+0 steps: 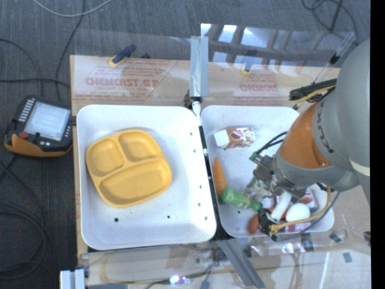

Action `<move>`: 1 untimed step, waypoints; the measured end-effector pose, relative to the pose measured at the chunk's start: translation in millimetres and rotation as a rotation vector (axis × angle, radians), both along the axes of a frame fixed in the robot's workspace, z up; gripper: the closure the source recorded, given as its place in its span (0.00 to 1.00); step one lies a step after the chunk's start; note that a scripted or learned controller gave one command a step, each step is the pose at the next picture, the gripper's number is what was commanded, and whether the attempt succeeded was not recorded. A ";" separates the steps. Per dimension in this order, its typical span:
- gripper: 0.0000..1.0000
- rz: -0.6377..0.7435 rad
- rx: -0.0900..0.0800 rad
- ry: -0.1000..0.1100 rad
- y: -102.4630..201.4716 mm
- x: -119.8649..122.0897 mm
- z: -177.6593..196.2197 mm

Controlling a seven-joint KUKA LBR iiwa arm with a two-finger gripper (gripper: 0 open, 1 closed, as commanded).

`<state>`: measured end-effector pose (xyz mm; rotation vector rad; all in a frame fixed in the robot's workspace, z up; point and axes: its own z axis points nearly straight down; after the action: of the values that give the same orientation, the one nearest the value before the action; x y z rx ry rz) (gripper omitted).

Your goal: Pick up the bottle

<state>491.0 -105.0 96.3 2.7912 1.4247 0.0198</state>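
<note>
Hovering low over rt bin, end effector mostly hidden under arm (grip state can't tell), green bottle beside

Green bottle on side, right bin front.

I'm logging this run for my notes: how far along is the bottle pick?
Done: the arm is over the right bin, with its wrist low beside the green bottle. In hand: closing in on the bottle; whether it is gripped cannot be told. Left: the bottle lies on the bin floor next to the carrot, so the grasp and lift seem to remain.
</note>
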 end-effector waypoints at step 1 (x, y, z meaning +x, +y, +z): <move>0.00 0.000 0.000 0.000 0.1 0.0 0.0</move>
<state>491.0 -104.9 96.3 2.7913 1.4253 0.0196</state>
